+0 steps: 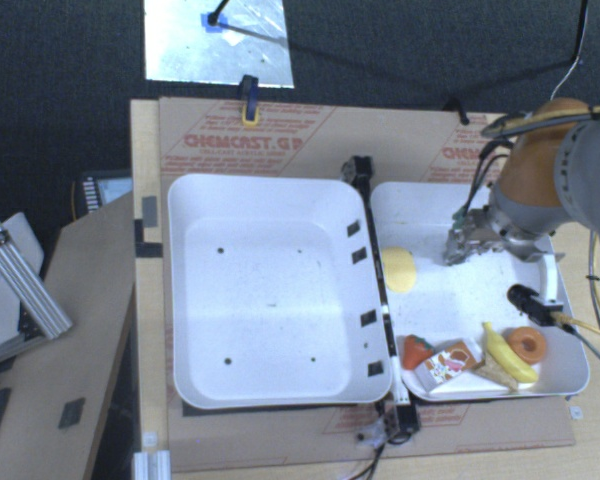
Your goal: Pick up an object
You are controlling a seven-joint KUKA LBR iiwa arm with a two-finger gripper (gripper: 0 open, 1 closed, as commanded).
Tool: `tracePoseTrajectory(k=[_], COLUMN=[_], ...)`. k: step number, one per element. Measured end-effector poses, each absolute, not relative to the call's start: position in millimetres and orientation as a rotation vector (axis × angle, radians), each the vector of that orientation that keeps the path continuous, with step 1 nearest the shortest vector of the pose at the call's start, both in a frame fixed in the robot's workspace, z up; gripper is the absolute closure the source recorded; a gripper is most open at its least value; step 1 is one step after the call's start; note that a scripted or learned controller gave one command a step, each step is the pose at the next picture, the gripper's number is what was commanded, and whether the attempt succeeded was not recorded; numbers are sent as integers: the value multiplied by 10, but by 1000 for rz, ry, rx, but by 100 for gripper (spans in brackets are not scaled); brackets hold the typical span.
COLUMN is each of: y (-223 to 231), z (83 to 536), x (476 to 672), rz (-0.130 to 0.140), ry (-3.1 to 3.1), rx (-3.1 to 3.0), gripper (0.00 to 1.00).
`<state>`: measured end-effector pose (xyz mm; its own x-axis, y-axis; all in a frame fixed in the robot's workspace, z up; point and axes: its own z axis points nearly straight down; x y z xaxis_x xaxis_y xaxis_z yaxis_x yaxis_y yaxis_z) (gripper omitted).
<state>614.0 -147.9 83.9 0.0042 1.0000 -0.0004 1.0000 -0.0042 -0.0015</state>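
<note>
Snack packet (448, 364), banana (508, 354) at right bin's (430, 208) near edge; gripper (467, 240) poised above, finger state unclear, descent pending

I see dark carpeted floor (430, 28) around the desk (280, 133), whose top is brown printed board. A shiny metal sheet (218, 28) lies behind it; an aluminium rail (20, 278) leans at left.
</note>
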Motion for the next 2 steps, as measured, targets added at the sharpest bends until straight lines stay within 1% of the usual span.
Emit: tracePoseTrajectory(k=[1, 2], y=[-1061, -961], z=[1102, 1996], x=[6586, 5980], rz=[-8, -7], ry=[-2235, -2226], rx=[-2217, -2224], gripper=[100, 100])
